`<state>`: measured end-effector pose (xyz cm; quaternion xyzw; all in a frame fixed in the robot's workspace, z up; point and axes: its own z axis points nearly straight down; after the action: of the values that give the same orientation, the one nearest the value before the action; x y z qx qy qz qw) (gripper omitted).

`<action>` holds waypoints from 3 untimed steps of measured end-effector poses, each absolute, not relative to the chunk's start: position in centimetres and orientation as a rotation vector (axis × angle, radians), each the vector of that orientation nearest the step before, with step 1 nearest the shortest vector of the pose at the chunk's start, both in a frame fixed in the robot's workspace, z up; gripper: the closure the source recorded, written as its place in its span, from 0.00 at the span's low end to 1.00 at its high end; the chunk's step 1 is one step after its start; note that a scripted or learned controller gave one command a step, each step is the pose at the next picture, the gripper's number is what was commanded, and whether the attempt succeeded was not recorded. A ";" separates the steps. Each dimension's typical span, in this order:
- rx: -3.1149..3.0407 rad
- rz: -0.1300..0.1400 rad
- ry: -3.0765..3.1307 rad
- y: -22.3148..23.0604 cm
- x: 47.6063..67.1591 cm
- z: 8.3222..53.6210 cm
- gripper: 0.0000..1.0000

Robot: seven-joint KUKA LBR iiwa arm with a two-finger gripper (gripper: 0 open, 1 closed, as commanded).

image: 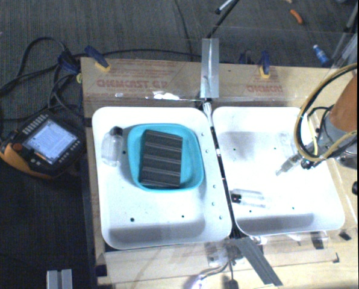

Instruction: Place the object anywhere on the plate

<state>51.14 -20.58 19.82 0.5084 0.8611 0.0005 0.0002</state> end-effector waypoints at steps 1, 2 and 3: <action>1.597 0.002 2.705 -20.6 51.1 19.8 0.00; 1.774 0.017 2.562 -22.4 49.3 12.0 0.00; 1.893 -0.003 2.511 -6.7 48.3 18.3 0.00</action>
<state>48.31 -6.71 18.28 0.6021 0.7984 -0.0009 -0.0014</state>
